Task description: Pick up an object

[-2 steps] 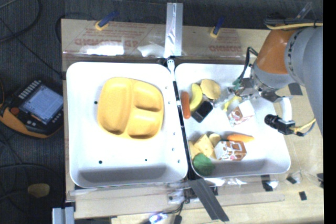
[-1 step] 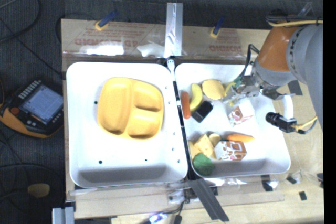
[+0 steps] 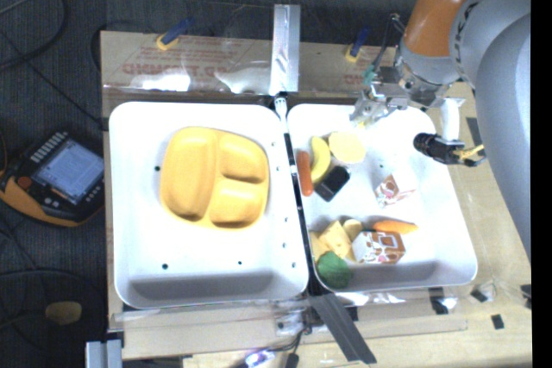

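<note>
Objects for picking are lying scattered in the right bin (image 3: 448, 211): a pale yellow round piece (image 3: 348, 146) is sitting near the far rim, touching a yellow-green wedge (image 3: 320, 154) that is leaning on a black block (image 3: 334, 182); an orange carrot stick (image 3: 304, 171) is lying along the bin's left wall; a small printed carton (image 3: 390, 190) is resting alone mid-bin; and a second carrot (image 3: 395, 227), a house-printed carton (image 3: 378, 247), some pale chunks (image 3: 336, 237) and a green ball (image 3: 335, 271) are crowding the near corner. The left bin (image 3: 138, 271) is carrying a yellow divided tray (image 3: 213, 175), flipped face down, probably kept apart from the picking pile. The pincer (image 3: 373, 108) is hanging over the right bin's far rim, just beside the pale round piece, and is gripping nothing visible; whether its tips are apart or together I cannot tell. It is likely lining up above that far cluster, since the round piece is sitting nearest. The lone carton looks like the easier grasp, having free space around it. The counter (image 3: 483, 289) is bearing both bins side by side.
</note>
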Controlling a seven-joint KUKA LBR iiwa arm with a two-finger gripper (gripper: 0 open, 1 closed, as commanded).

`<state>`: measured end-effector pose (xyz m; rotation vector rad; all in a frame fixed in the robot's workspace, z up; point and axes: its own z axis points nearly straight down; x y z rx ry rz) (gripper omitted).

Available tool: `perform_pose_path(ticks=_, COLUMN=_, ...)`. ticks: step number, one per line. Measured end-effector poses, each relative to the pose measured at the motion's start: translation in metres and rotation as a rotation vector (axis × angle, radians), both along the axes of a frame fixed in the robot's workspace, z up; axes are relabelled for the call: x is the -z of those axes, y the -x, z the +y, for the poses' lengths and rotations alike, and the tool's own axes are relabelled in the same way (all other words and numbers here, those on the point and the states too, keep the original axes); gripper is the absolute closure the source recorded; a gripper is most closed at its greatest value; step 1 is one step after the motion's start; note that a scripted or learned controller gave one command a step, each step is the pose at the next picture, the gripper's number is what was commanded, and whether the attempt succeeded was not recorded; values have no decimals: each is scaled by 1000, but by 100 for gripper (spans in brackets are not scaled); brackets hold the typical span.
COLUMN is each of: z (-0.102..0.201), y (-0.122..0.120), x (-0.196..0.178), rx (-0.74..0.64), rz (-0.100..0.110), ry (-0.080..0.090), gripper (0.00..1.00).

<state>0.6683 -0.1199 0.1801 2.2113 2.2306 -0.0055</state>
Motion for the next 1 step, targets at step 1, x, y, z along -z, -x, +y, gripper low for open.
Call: perform_pose_path(ticks=1, z=-44, y=4, x=-12, rx=-78, rz=0, ry=2, gripper=100)
